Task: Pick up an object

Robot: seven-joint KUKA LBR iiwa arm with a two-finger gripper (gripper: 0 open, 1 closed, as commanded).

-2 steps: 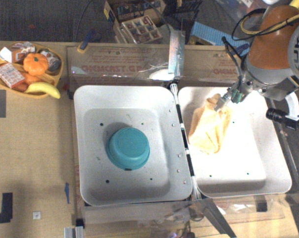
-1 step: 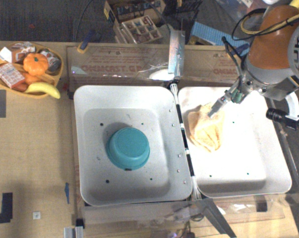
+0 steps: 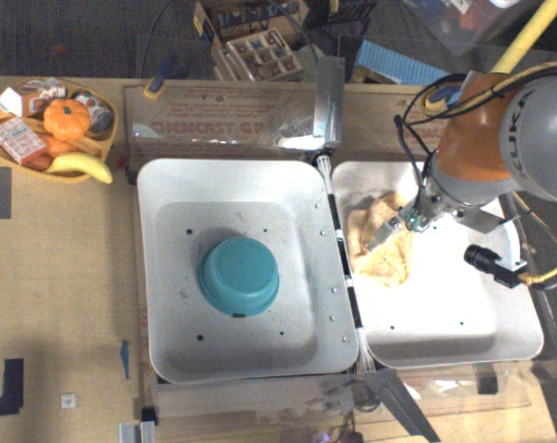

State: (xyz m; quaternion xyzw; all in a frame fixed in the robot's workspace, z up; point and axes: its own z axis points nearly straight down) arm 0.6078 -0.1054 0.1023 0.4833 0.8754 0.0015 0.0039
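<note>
**Gripper low over tan lump in right bin: grip unconfirmed**

1. Gripper: it sits low in the right bin, near that bin's upper-left corner, and angles down toward the divider between the 2 bins. Its tip lies over the upper part of the tan lump. From this slanted overhead angle I cannot tell how wide the gripper stands, nor whether it has contact with the lump or merely overlaps it. No grasp can be confirmed.

2. Tan lump: pale, crumpled and irregular in outline. It rests on the bin floor against the left wall of the right bin, in the upper half. It is the 1 loose item seen in that bin.

3. Arm: the orange band and grey body reach in over the upper-right corner of the right bin.

4. Left bin: it holds 1 teal bowl, upside down, near the centre of the floor and well apart from the gripper.

5. Bench: at the far-left corner stands a shallow dish with an orange pumpkin, a banana on its near edge, and several small packets.
</note>
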